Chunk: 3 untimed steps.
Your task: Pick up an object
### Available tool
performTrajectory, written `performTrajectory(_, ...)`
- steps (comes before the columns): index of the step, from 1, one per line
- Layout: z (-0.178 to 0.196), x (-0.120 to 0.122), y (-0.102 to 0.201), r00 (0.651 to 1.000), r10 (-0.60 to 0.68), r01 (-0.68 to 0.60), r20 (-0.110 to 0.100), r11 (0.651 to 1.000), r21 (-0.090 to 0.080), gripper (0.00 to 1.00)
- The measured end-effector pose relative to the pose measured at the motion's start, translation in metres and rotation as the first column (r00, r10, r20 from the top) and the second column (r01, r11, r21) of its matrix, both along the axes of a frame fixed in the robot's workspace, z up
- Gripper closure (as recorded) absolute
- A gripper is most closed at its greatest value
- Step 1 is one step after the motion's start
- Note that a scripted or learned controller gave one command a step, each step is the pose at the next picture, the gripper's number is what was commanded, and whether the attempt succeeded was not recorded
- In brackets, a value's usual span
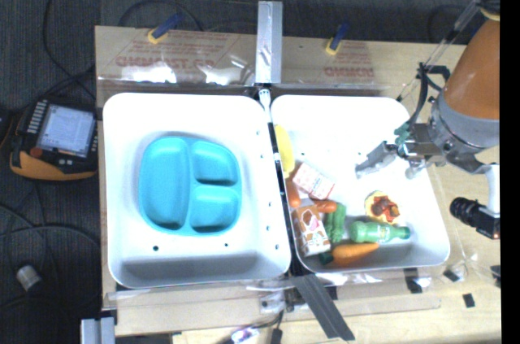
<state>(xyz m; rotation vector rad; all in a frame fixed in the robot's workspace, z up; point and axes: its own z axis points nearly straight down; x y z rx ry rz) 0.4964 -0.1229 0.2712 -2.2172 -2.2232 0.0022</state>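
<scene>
Across the bench: I see two white bins side by side, left bin [122, 196] and right bin [349, 115].
Left bin: it holds a blue divided tray [191, 184], lying flat at centre.
Arm: grey with an orange band [479, 78], entering from the right edge of the frame, over the right bin's far right side.
Gripper [380, 158]: above the bare middle of the right bin; I read the fingers as spread apart, with nothing between them.
Objects: clustered in the right bin's lower left, well apart from the gripper.
Green bottle [378, 232]: lying on its side.
Carrot [355, 253]: just below the bottle.
Small carton [310, 230]: near the divider.
Yellow piece [283, 147]: along the divider.
</scene>
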Motion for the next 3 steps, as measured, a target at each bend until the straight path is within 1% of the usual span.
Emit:
performTrajectory(1,-0.043,-0.005,0.080,0.971,-0.238,0.238,-0.002,0.971,-0.001,0.00)
performTrajectory(2,-0.089,0.043,0.142,0.895,-0.445,0.445,-0.003,0.895,-0.003,0.00)
performTrajectory(3,-0.082,0.042,0.142,0.896,-0.445,0.445,-0.008,0.896,-0.005,1.00)
